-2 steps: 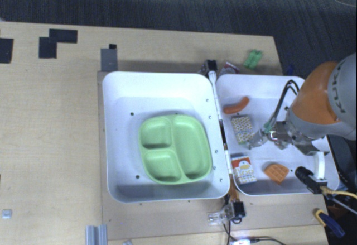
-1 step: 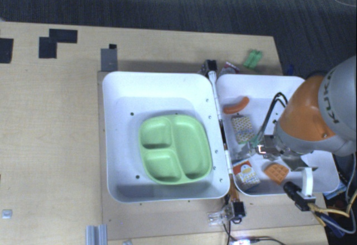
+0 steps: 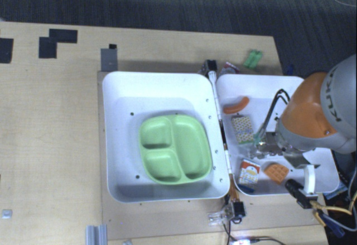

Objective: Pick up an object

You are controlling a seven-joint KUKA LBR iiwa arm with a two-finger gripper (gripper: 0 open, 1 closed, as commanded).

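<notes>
**Arm descends over the right bin, target not yet in hand**

The grey arm with its orange band reaches into the right-hand shallow white bin [image 3: 329,179] on the desk, its pincer [image 3: 262,146] low among the clutter; whether it is parted or closed cannot be told, and nothing shows in its grip. Just below the pincer lie a flat orange waffle-shaped piece [image 3: 275,172] and a small white-and-red carton [image 3: 249,173]; above it, a grey speckled packet [image 3: 242,128] and an orange sausage-shaped toy [image 3: 236,105]. The approach appears under way. Next, seemingly, a settled descent onto one item and a firm close.
</notes>
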